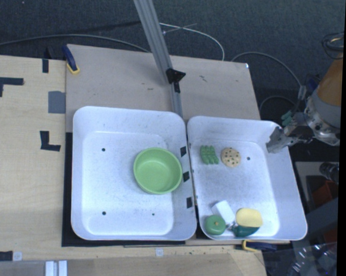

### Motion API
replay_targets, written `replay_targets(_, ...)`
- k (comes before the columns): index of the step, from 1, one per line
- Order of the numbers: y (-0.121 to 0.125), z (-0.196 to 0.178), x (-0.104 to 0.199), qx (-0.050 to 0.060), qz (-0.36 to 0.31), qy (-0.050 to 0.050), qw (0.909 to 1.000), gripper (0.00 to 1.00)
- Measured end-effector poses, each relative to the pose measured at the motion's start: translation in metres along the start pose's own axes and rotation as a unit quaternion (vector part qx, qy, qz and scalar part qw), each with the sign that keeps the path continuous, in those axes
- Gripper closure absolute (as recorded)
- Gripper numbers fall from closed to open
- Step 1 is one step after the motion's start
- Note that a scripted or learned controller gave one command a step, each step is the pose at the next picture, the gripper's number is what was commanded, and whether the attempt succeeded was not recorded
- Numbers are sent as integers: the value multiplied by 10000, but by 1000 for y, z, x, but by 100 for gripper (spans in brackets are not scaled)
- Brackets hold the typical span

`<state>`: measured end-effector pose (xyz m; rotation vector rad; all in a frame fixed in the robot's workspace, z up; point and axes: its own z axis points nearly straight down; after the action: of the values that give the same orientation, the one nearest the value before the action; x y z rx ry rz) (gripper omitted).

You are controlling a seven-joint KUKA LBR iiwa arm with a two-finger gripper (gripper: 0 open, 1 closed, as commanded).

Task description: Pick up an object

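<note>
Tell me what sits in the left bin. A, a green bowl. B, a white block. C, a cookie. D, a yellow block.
A: the green bowl is the one item in the left bin, while the cookie and the other small pieces lie in the right bin.

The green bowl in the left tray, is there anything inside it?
Nothing visible: the green bowl shows only its bare green inside. It sits alone in the left bin. Whatever lies beneath the bowl is covered by it.
</note>
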<state>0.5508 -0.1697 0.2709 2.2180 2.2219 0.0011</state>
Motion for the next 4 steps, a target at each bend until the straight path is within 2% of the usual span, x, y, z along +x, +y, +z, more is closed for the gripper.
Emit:
replay_targets(1, -6, 16, 47, 24, -15, 10, 10000, 100)
replay_targets(2, -19, 14, 93, 22, -18, 13, 10000, 100)
replay_targets(3, -18, 21, 147, 24, -26, 12, 10000, 100)
replay_targets(4, -35, 38, 196, 36, -22, 10, 10000, 100)
